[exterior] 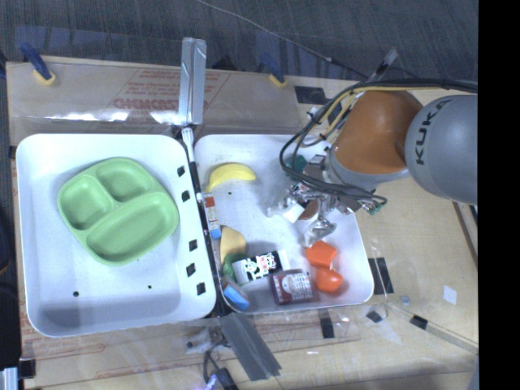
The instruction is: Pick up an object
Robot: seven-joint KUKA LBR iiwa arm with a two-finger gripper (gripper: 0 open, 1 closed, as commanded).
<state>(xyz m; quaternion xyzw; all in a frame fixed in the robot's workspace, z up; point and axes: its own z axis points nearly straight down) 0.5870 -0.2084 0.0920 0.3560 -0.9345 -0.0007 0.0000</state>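
camera view, gripper [313, 218] above right bin [244, 149], banana [230, 174] lying left-right

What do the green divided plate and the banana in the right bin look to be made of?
Green divided plate: probably molded plastic, with a matte, even color and soft rounded ridges. Banana: likely a plastic toy, uniformly smooth and yellow, though real fruit cannot be ruled out.

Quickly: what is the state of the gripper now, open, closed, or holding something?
Gripper: cannot be told; it hangs low in the right bin, above the orange object.
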